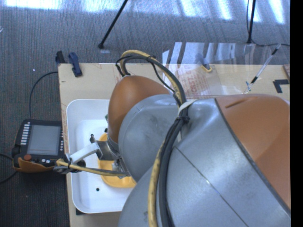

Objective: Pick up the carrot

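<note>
Nearest the lens, the big grey arm with its orange bands (pixel 208 160) fills the lower right and reaches down into the shallow white plastic bin (pixel 75 122) at the left of the wooden bench (pixel 94 77). A yellow-and-black cable bundle (pixel 163 79) loops over the arm's back. Low in the bin, the wrist ends in the pincer (pixel 111 162), but the arm's own bulk covers its tips, so I cannot tell whether it is wide, narrow or closed on anything.

Just below the wrist a yellow-orange flat shape (pixel 118 179) lies on the bin floor, partly hidden by the arm; it may be the carrot, though too little of it shows to be sure. A pale grey elongated piece (pixel 85 152) sticks out to the left of the wrist, and a black handheld pendant with a screen (pixel 41 143) sits on the grey carpet beside the bench.

As a judgement, the approach into the bin looks done and the arm is down at grasp height. No grip on the carrot is confirmed, and the lift clear of the bin remains.
</note>
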You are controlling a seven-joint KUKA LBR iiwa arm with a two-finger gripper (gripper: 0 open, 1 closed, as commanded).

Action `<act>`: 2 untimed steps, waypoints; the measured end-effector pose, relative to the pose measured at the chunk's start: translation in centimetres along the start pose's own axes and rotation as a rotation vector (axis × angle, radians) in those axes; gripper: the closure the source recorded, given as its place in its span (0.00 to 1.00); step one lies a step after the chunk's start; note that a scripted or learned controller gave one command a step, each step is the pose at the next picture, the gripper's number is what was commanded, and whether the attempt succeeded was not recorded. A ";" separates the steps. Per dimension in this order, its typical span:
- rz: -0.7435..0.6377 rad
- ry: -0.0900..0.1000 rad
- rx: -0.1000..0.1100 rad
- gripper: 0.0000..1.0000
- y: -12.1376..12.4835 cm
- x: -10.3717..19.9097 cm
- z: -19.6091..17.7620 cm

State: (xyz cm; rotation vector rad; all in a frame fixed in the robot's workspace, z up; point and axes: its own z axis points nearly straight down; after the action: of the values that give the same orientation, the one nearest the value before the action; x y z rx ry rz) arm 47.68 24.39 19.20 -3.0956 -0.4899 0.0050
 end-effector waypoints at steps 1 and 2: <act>-0.040 0.003 -0.007 1.00 1.5 -0.3 10.1; 0.117 -0.003 0.000 1.00 2.7 5.0 10.3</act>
State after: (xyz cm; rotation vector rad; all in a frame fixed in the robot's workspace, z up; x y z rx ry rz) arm 53.18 23.40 8.90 -3.1194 -0.3076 0.0104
